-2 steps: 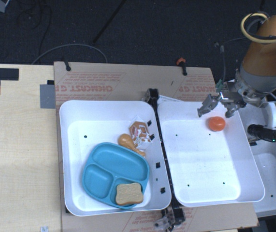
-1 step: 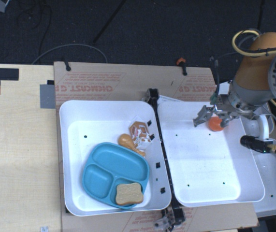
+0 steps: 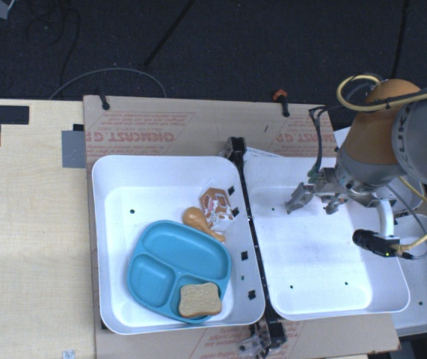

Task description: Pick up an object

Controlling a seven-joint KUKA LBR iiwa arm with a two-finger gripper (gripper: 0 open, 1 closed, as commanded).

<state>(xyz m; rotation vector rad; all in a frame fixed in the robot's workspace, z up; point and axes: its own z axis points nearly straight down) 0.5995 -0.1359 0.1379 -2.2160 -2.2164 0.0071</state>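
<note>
Grey two-finger gripper (image 3: pixel 316 199) over right shallow white bin (image 3: pixel 333 298), fingers apparently spread, nothing between them. Blue plastic divided tray (image 3: pixel 164 264) with tan bread slice (image 3: pixel 200 300) lies in left white bin (image 3: pixel 112 223).

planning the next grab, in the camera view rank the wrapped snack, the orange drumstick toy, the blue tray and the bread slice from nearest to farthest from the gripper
From the gripper, over the right bin:
1. Wrapped snack, left bin, by the divider.
2. Orange drumstick toy, just left of and below the snack.
3. Bread slice, in the blue tray's near right compartment.
4. Blue tray, by its middle; its right edge is roughly level with the bread, so that pair is close.
</note>
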